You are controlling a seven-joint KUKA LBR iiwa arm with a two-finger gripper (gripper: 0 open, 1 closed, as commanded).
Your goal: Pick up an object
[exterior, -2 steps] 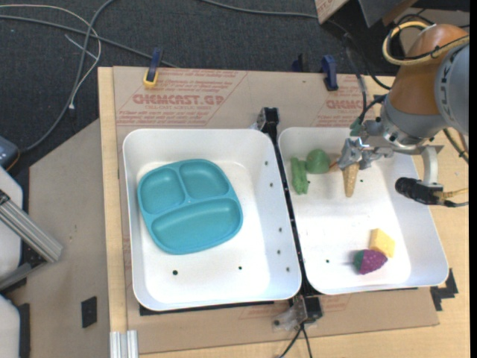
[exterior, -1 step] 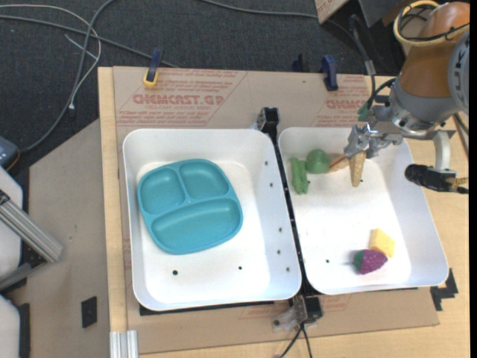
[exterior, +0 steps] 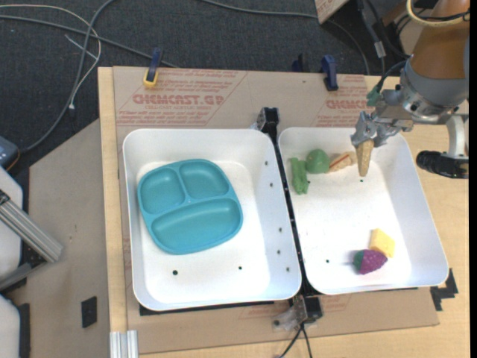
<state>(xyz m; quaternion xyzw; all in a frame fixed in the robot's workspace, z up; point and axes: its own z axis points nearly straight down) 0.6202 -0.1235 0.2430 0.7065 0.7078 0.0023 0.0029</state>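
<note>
Camera view: fixed, above both bins.
End effector (exterior: 364, 162): over right bin (exterior: 417, 200) far edge — fingers drawn together, nothing between them.
Nearest object: tan piece (exterior: 340, 161) just beside, green piece (exterior: 316, 160) touching it.
Risk: shut fingers would nudge, not grip — crowding invites slip.

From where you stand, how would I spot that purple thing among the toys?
Find the right-hand white bin, the one without the teal divided plate. Look to its near right corner, far from the green pieces at the back. There the purple thing lies against a yellow block; it is the only purple, knobbly, rounded item.
</note>
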